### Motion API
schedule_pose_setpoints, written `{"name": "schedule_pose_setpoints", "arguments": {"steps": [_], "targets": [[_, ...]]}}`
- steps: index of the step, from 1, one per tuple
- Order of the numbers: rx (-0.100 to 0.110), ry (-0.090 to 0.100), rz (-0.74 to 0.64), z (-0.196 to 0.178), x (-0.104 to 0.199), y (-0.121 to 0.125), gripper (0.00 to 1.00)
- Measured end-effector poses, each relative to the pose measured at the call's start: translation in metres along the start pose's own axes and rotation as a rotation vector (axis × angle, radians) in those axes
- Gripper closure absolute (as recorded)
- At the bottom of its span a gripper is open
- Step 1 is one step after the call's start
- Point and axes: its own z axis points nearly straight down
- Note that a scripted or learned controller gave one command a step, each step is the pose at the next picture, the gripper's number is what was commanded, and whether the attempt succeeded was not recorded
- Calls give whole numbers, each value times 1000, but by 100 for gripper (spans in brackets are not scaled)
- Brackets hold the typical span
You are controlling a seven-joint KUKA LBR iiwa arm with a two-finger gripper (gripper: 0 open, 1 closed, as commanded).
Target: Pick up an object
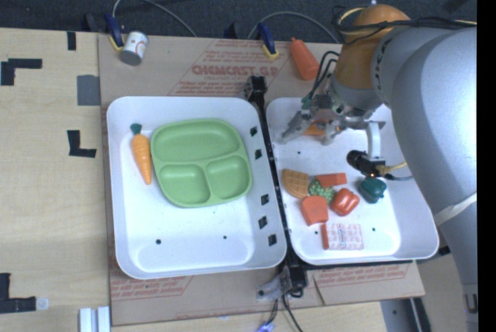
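Over the right bin [411,233], the gripper [310,129] spreads open around an orange item [316,129]; toy foods [329,198] lie just below.

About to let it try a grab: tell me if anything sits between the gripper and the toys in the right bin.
Nothing visible does. The gripper hangs over the upper part of the right bin, and something small and orange shows right by it. Bare white floor separates it from the cluster nearer the front: waffle piece, red pepper, red block.

Grey arm reaches in from right, orange band above wrist; gripper [310,126] low, 2 jaws seemingly spread.
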Motion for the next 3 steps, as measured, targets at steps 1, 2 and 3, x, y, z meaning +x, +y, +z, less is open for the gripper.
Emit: {"name": "schedule_pose_setpoints", "arguments": {"steps": [1,2,3], "targets": [[-5,5,-5,0,-7,2,0],[-9,-1,-3,0,5,2,0],[-8,5,-6,-1,-3,2,0]]}}
